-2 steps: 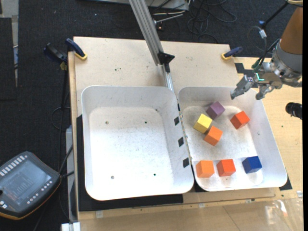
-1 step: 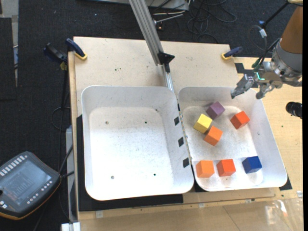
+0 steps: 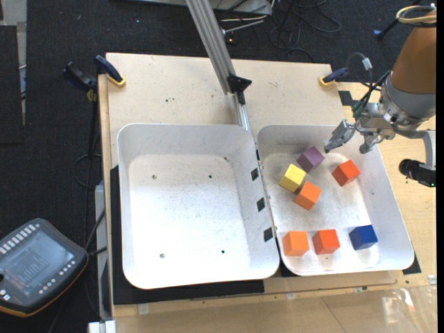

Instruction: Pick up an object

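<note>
Six small blocks lie in the right bin (image 3: 388, 207), the one nearer the arm. The purple block (image 3: 311, 158) sits toward the bin's far edge, with the yellow block (image 3: 293, 178) just beside it on the side toward the left bin, and an orange block (image 3: 307, 195) touching or nearly touching the yellow one on its near side. A red-orange block (image 3: 345, 173) rests apart from these, closer to the bin's right edge. Along the near edge three more stand in a row: an orange block (image 3: 295, 243) by the near-left corner, a red block (image 3: 326, 241) just beside it, and a blue block (image 3: 363, 237) toward the near-right corner.

The jaws (image 3: 354, 136) hang over the far-right part of that bin, above and a little beyond the purple and red-orange blocks, with nothing between the fingers. The two fingers are spread apart, released, one toward the purple block and the other toward the bin's right wall.

The left bin (image 3: 139, 186) lies alongside, its floor speckled with dark flecks. Both bins rest on the desk (image 3: 173, 82), which has clamps (image 3: 111, 71) at its two far corners. A slanted metal pole (image 3: 211, 33) crosses the far edge of the desk and ends between the bins.
</note>
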`<state>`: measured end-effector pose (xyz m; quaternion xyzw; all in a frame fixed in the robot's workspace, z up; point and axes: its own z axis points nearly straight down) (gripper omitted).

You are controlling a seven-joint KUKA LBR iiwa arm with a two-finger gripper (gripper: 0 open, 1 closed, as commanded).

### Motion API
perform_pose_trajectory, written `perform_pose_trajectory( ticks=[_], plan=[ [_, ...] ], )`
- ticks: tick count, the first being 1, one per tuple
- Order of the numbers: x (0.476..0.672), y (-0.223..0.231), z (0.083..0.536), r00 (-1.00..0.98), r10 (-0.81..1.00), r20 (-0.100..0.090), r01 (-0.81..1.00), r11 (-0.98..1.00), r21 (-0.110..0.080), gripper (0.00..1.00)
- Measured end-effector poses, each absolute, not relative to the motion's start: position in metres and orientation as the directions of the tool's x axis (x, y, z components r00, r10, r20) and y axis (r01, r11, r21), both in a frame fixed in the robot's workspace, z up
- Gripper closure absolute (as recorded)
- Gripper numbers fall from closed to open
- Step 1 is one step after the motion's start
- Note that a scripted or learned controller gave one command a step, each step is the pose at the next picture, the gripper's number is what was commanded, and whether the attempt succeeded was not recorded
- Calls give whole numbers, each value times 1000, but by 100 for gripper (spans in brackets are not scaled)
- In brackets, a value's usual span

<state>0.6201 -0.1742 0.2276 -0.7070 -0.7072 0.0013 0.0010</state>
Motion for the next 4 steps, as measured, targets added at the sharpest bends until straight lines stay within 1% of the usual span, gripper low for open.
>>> perform_pose_trajectory(
  ticks=[1, 2, 3, 4],
  plan=[
    [628, -175, 180, -1, 1000, 0, 1000, 1, -4, 0],
    [631, -185, 127, 1, 1000, -3, 1000, -1, 2, 0],
    [633, -184, 142, -1, 1000, -4, 1000, 1, 9, 100],
    [639, -191, 188, -2, 1000, -3, 1000, 2, 7, 100]
  ],
)
